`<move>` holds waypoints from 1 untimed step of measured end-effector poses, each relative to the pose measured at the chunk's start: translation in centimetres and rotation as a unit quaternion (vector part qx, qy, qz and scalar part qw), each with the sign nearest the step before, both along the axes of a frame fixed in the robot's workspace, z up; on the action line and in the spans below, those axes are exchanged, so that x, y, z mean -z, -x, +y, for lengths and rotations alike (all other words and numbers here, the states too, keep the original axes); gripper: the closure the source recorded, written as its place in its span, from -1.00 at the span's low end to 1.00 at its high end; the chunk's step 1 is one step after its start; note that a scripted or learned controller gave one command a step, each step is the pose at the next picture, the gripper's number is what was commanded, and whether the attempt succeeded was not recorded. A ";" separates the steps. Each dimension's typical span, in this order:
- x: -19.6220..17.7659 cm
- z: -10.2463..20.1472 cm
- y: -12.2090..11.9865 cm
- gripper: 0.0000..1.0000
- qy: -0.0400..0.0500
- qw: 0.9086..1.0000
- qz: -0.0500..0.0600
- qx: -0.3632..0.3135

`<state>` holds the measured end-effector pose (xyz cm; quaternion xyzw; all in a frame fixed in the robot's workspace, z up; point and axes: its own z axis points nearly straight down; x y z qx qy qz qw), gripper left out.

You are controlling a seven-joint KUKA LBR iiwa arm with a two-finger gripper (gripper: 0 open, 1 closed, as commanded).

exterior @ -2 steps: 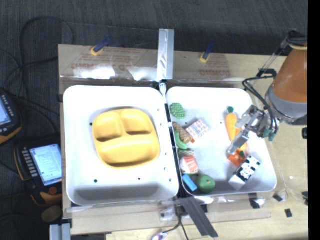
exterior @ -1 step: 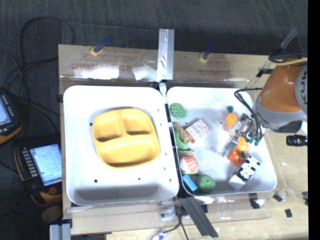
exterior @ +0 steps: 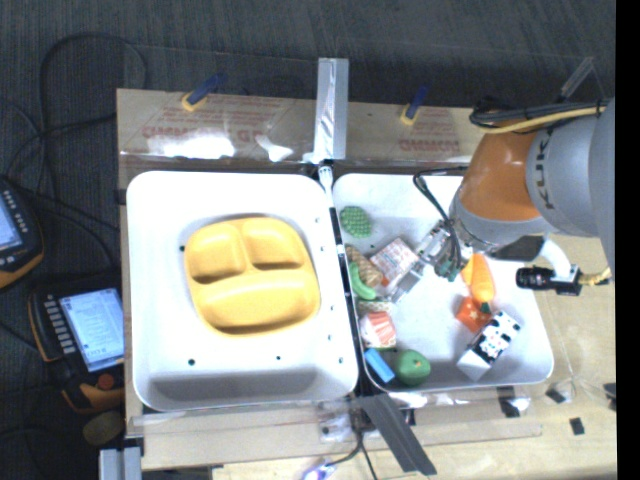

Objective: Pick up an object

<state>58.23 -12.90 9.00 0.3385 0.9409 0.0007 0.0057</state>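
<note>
Gripper [exterior: 441,249] sat low in the right bin [exterior: 530,363], beside a clear snack packet [exterior: 392,260] lying just to its left, long axis slanted toward the divider. The toy carrot [exterior: 479,278] lay just right. Finger state: cannot tell.

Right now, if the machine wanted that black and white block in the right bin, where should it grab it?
Probably across the narrow sides of the black and white block, coming straight down from above. It lies slantwise near the bin's lower right corner, with the orange toy close at its upper left, so the long flanks look the freest to close on. The tool sits further up and left, over the wrappers.
</note>
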 end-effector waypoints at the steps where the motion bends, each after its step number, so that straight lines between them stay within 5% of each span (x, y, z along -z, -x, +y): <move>1: -0.1 0.9 7.7 -1.00 0.001 0.999 -0.002 0.032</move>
